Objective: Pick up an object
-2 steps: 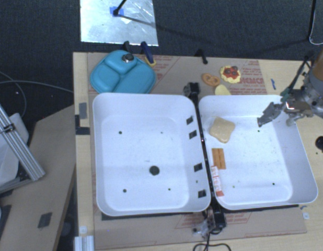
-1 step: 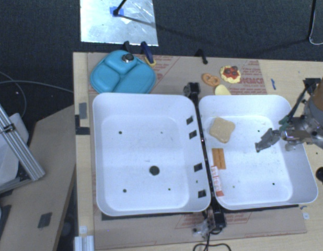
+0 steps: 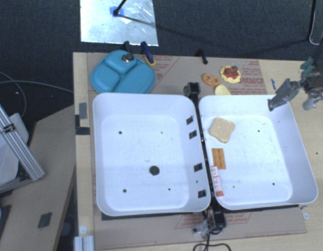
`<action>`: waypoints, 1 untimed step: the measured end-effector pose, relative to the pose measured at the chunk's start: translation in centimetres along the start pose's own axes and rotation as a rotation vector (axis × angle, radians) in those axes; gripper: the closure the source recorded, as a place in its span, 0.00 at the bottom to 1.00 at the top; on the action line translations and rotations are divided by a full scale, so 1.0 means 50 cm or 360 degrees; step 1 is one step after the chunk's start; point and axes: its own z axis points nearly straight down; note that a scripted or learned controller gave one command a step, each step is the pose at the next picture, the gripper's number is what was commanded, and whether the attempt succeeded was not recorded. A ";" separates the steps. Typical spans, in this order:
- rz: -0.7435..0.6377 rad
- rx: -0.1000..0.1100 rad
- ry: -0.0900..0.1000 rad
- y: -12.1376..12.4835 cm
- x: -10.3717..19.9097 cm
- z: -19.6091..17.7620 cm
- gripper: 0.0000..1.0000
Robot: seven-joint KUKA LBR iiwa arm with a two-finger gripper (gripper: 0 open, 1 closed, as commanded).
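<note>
One toast slice [image 3: 222,129] and one orange bar [image 3: 218,158] lie in the right bin [image 3: 300,156]; claw [image 3: 295,95] state unclear.

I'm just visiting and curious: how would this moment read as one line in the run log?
phase: approach | gripper: above right bin's far right corner, nothing seen held | right bin: toast slice, orange bar | left bin: dark disc

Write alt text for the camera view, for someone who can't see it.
Two shallow white bins sit side by side on a bench: the right bin holds a tan toast-shaped piece and a small orange bar, the left bin a small dark disc. The robot's hand hangs over the right bin's far right corner.
</note>
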 end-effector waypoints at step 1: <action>0.0018 0.0017 -0.0003 0.000 -0.056 -0.138 0.00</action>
